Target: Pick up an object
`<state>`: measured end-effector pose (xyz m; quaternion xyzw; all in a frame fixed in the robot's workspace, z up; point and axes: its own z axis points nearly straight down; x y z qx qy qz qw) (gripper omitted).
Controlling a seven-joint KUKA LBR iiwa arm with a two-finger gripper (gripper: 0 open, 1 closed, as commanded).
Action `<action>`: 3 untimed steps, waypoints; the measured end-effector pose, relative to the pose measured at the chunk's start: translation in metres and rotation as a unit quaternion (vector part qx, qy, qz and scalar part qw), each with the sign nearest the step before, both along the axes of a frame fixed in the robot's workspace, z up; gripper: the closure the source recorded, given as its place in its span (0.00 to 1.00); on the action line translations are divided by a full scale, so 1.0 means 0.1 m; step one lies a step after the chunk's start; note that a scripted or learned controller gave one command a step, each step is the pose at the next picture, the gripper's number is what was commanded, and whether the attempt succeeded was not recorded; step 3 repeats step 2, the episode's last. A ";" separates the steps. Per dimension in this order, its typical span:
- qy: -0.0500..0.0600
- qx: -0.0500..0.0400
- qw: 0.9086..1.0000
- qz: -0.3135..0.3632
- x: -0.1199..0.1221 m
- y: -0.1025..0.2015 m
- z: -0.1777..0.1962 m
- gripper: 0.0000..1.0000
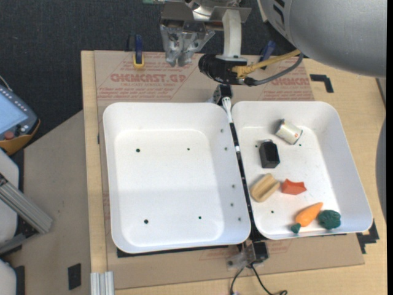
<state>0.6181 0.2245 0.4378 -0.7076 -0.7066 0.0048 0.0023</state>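
The right bin (pixel 344 158) holds several small objects: a white cylinder (pixel 288 131), a black block (pixel 268 153), a tan bread-like piece (pixel 264 187), a red piece (pixel 293 187), an orange carrot (pixel 307 216) and a dark green lump (pixel 330 219). My gripper (pixel 181 53) hangs high above the far edge of the bench, beyond the left bin (pixel 116 165), well away from every object. Nothing is between its fingers.
The two white bins sit side by side on a cardboard-covered bench (pixel 147 78). A blue and yellow clamp (pixel 138 51) stands at the bench's far left edge. A blue-screened device (pixel 12 118) lies off the bench at the left.
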 end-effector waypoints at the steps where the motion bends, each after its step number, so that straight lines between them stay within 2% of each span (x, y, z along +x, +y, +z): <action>1: -0.001 0.001 1.000 -0.003 -0.78 -0.74 -0.12 1.00; 2: 0.002 0.000 1.000 -0.001 -1.15 -0.92 -1.10 1.00; 3: 0.002 0.000 1.000 -0.001 -1.15 -0.92 -1.10 1.00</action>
